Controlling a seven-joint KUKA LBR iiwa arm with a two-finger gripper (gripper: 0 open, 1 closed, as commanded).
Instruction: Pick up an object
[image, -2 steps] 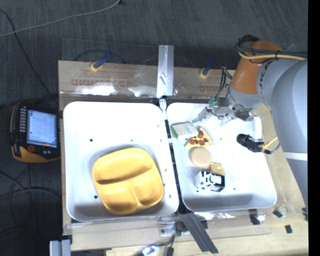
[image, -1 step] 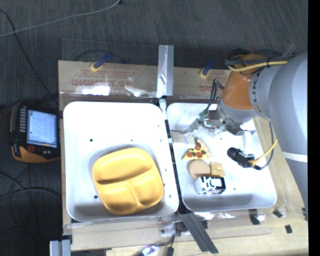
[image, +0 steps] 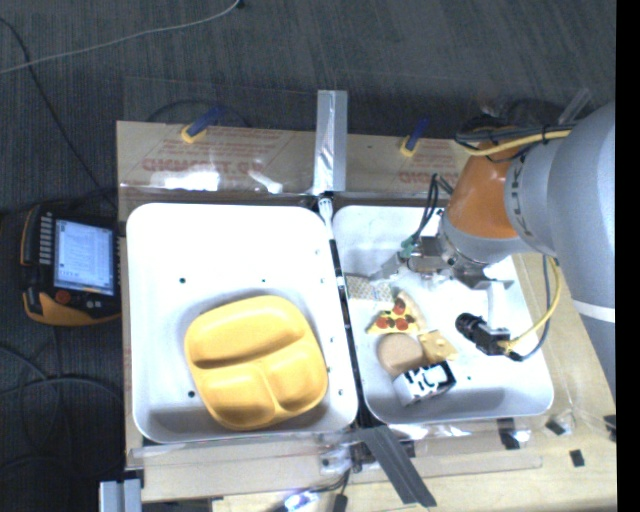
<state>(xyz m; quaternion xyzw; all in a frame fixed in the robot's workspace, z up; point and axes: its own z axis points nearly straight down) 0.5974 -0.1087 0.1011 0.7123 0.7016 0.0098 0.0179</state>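
Note:
The right bin (image: 520, 395) holds a small cluster of toy items. A pizza slice (image: 394, 315) with red dots lies near the bin's left wall. Just below it sits a brown rounded piece (image: 398, 351), with a tan wedge (image: 437, 346) touching its right side. A black and white block (image: 429, 380) rests at the front of the cluster. My gripper (image: 412, 258) hangs over the back of this bin, beneath the orange band (image: 482, 200), a little behind the pizza slice. I see nothing held in it.
The left bin (image: 160, 250) contains a large yellow compartment tray (image: 256, 358). A black connector on a yellow cable (image: 482, 335) hangs from the arm to the right of the toys. A handheld screen unit (image: 72, 262) lies off the bench to the left.

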